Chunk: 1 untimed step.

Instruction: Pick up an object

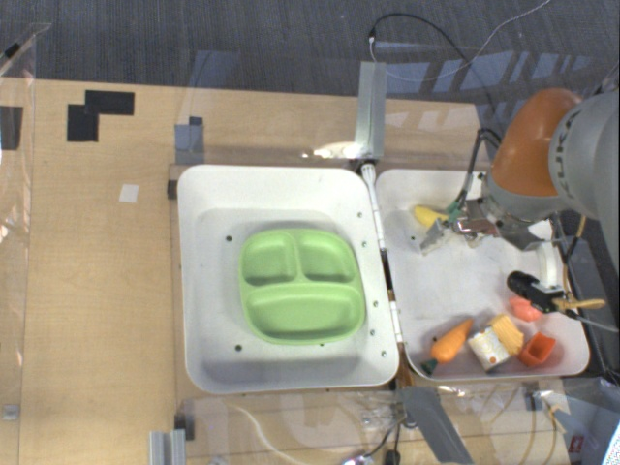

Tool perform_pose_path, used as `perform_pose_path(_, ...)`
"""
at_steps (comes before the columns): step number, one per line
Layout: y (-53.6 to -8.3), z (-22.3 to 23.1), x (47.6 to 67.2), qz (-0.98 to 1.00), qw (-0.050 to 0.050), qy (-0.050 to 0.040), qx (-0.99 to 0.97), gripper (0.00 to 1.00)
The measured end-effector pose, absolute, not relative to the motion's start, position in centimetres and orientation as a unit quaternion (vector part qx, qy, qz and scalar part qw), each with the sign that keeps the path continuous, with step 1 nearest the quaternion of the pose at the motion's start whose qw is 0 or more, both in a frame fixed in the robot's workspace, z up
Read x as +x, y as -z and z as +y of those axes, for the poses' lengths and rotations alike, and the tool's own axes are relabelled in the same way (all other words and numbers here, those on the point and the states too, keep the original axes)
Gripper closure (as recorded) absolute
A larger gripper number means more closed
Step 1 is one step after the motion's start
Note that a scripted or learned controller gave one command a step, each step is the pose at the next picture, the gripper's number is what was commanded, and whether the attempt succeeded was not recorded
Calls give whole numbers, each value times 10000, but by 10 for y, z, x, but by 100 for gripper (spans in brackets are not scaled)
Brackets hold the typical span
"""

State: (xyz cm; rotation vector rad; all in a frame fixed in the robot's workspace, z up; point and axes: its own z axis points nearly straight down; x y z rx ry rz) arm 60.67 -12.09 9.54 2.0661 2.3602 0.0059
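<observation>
— Over the right bin [426, 298], what do you count?

— One yellow piece [426, 215] near the back, just beside my hand [448, 225]; I cannot tell what the hand is doing. Along the front: one carrot [449, 341], one corn cob [508, 332], one white-and-red item [487, 350], one red block [538, 349], one pink piece [526, 308].

— And the left bin [203, 260]?

— One green divided plate [301, 286]. The arm [562, 153] is cut off at the right.

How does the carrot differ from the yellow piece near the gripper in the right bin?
The carrot is orange and long, lying slantwise near the right bin's front edge; the yellow piece is smaller and sits near the back, close by the gripper. The carrot lies next to other toys; the yellow piece lies apart from them. Both rest on the bin's floor.
</observation>
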Motion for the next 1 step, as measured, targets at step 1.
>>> perform_pose_path(1,-87,-129,656,8621,-71,44,5066,0)
